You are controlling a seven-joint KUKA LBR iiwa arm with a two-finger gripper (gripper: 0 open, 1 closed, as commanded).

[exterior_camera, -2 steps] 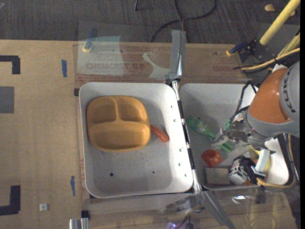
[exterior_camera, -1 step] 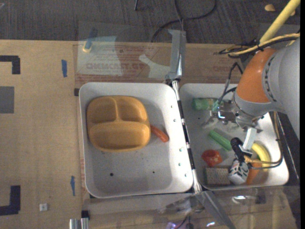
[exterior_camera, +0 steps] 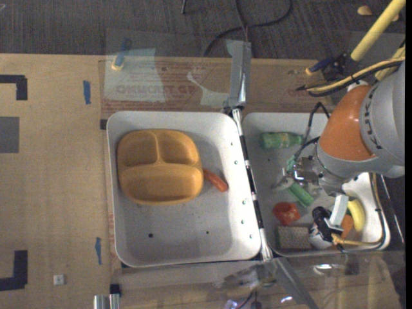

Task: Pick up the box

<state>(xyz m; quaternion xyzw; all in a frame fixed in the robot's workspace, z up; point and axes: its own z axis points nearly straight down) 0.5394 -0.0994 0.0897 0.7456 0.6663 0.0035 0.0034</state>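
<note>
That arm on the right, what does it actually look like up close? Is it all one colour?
No. The arm is rounded and grey, with a glossy orange band above the wrist and dark lettering on the grey shell beside it. Thin black cables loop around the wrist. Below it, over the right bin, sits the tool, a cluster of silvery metal and black parts too small to make out clearly.
</note>
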